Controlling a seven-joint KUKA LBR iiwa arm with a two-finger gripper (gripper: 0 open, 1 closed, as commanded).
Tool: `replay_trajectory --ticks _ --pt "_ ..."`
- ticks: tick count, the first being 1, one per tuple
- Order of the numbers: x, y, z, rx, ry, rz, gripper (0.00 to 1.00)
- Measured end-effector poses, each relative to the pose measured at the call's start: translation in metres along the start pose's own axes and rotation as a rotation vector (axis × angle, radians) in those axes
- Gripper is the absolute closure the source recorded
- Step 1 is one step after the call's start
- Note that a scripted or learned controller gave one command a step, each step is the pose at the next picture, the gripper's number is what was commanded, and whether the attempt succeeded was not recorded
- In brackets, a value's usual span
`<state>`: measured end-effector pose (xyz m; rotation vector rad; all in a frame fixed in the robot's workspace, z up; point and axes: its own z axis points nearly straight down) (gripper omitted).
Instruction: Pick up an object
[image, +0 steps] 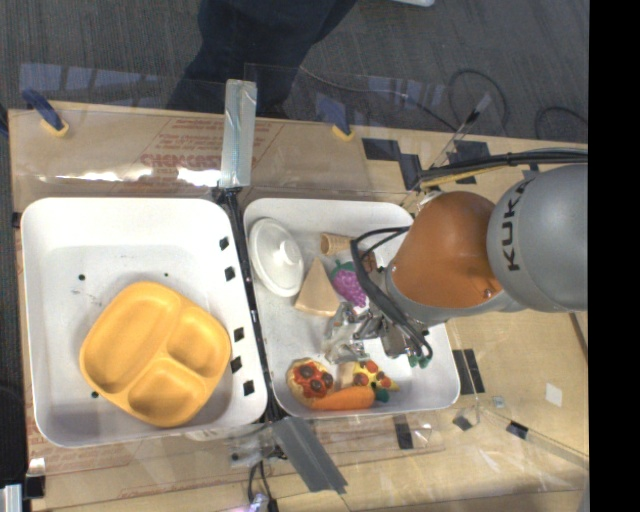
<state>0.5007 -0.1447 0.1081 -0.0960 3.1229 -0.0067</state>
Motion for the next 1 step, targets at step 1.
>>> replay_trajectory --ticks 1 --pt "0.008 0.0239 -0.0178 -0.003 0.013 0.151 1.0"
